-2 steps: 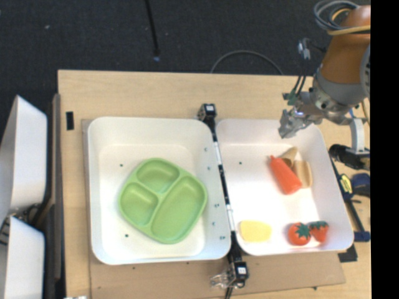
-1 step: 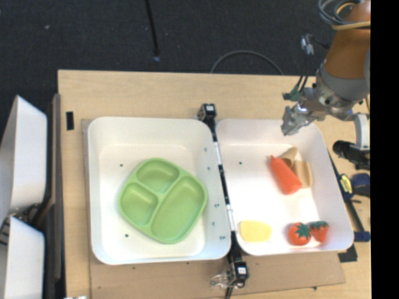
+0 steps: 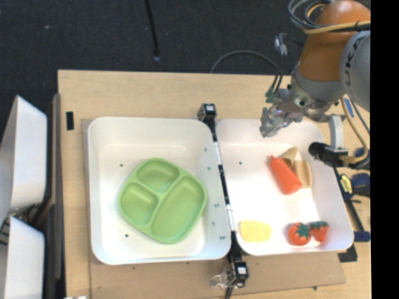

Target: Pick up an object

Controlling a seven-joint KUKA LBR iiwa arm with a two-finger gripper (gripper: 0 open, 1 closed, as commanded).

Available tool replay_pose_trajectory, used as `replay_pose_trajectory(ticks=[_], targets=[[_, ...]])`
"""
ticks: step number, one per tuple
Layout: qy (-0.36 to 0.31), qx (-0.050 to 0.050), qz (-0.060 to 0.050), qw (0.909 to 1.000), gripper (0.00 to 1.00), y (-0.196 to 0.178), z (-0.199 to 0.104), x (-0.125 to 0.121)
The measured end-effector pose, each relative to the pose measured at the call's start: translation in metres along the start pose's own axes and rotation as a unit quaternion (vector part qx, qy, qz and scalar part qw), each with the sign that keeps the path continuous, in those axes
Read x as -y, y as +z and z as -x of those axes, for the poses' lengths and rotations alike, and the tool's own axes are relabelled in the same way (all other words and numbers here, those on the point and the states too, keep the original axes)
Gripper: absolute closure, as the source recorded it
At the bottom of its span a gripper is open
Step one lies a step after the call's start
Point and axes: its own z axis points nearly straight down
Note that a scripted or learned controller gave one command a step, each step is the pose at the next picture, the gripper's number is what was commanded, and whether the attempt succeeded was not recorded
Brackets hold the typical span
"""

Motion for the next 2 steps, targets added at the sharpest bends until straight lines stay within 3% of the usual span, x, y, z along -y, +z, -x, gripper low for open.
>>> replay_pose_trajectory(ticks=[2], targets=[[0.0,0.0,0.001,1.0,1.0,0.02,-0.103,-0.029]])
